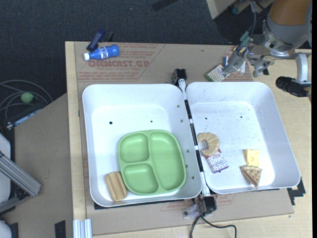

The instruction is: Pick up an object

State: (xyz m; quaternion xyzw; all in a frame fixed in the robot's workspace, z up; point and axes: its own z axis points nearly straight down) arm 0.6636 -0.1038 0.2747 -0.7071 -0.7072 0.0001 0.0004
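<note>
Gripper [241, 53]: above the right bin's far rim, pinching a small patterned packet [216, 74].
Left bin [99, 108]: green divided plate [151, 161], tan block [116, 186].
Right bin [257, 108]: croissant [208, 143], wrapper [217, 162], cheese pieces [251, 166].

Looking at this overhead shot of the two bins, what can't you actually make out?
- Tool, camera view: small and cluttered, so its finger state is unclear, as is whether it holds the patterned card beside it.
- Arm: cut off by the top edge.
- Wrapper in the right bin: print too small to read.
- Blue bottle: label too small.
</note>
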